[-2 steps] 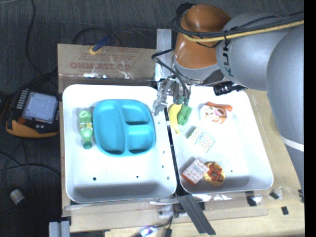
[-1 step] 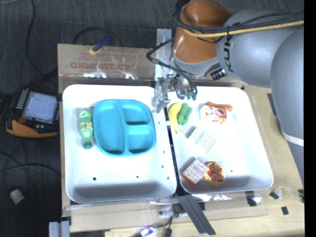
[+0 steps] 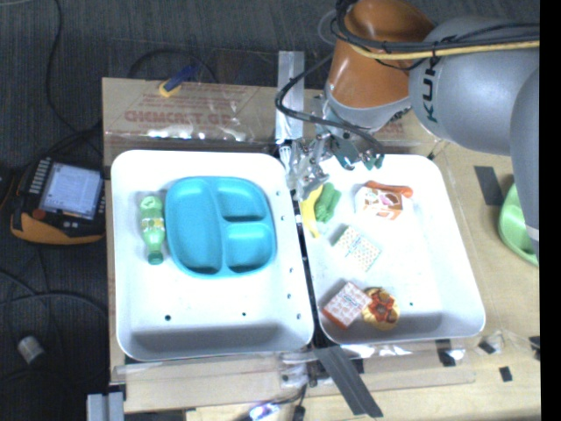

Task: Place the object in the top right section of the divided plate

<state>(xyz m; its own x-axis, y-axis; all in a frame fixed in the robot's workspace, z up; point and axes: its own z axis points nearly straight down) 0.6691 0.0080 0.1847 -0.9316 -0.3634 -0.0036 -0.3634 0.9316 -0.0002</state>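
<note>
So the grey KUKA arm comes in from the right, bent over with its fat orange band right above the wrist, and the metal two-finger gripper is pointing down at the top-left corner of the right shallow white bin, pretty much over the wall between the two bins. Can't tell how the gripper itself is set, it's all shiny clutter from this angle, and nothing obvious is in it. Just below and a hair to the right of it lie a green pepper-shaped toy and a yellow banana-like piece, touching each other. Further right of the gripper is a white and orange snack packet; below that a white checked sachet, and well below sit a small red and tan box beside a red and yellow round toy. Off to the gripper's lower left, in the left white bin, sits the turquoise divided plastic plate, with a green plastic bottle lying along its far side.
</note>
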